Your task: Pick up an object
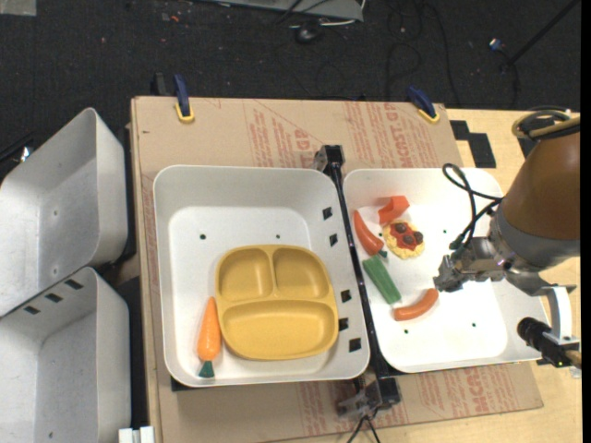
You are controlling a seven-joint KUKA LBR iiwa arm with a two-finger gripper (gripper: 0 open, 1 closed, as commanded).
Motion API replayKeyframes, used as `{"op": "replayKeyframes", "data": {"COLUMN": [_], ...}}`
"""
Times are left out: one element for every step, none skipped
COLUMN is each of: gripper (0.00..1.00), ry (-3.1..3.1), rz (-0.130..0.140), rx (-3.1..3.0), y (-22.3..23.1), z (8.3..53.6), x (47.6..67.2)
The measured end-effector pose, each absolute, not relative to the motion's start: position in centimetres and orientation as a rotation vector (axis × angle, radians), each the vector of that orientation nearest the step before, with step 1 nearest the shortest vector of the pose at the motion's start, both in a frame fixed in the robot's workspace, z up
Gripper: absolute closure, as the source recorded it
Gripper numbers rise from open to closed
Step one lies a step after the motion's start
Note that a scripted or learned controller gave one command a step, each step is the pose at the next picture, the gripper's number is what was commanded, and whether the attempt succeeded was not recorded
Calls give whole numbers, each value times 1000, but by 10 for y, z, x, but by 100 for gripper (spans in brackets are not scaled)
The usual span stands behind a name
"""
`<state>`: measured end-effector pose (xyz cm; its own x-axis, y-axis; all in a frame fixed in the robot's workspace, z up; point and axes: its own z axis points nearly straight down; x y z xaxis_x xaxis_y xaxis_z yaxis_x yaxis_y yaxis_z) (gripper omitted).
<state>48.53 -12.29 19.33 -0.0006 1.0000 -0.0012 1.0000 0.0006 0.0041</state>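
The right bin holds several toy foods. An orange-red sausage lies near its middle, and a green stick lies just left of it. A second red sausage rests along the left wall. A red block and a small pizza-like piece sit toward the back. My gripper hangs low over the bin, just right of and slightly behind the orange-red sausage. Nothing is visibly held in it.
In the left bin sits a yellow divided tray, with a carrot beside its left edge. A black cable loops over the right bin's back. The grey arm covers the right bin's right side.
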Motion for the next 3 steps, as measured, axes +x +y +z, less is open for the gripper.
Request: {"op": "replayKeyframes", "data": {"gripper": [100, 100, 100], "ry": [2221, 2221, 2228], "rz": [4, 4, 1], "rx": [2216, 2214, 2214], "y": [-124, -124, -82], "z": [236, 288, 282], "x": [485, 486, 501]}}
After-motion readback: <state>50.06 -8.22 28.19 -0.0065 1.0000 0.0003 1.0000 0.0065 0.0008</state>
